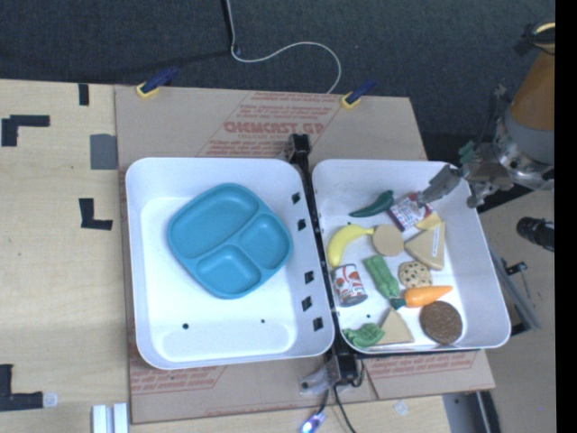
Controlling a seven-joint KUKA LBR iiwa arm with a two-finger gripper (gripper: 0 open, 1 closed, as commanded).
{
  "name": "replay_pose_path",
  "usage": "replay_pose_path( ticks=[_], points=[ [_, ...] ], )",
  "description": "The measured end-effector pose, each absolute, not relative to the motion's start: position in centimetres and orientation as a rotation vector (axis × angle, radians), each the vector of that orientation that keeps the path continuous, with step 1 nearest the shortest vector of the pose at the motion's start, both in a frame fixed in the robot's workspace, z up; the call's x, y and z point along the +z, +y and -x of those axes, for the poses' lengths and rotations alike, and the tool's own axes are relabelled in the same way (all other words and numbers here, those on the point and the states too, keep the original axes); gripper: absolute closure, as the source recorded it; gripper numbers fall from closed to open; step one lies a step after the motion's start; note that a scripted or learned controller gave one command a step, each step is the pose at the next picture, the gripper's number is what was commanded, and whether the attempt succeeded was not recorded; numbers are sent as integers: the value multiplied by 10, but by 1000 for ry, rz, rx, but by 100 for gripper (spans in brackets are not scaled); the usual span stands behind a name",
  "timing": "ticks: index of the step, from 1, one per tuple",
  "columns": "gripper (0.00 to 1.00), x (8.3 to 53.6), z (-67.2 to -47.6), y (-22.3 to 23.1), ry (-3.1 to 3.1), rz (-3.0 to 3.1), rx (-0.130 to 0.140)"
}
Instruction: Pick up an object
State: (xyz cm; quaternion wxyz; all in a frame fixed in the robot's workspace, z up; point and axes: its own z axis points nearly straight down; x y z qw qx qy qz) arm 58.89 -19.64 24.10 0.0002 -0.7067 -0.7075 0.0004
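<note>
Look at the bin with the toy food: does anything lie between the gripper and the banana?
Yes. The gripper hangs over the right bin's far right part, and the banana lies near the bin's left wall. Between them lie a small red-and-white packet, a dark green pepper and a tan round piece.
</note>
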Motion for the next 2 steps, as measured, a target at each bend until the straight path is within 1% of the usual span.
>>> replay_pose_path(
  ticks=[1, 2],
  points=[
    [0, 400, -560, -187, -2236, 2230, -13],
    [100, 399, -560, -187, -2225, 2221, 3]
  ],
)
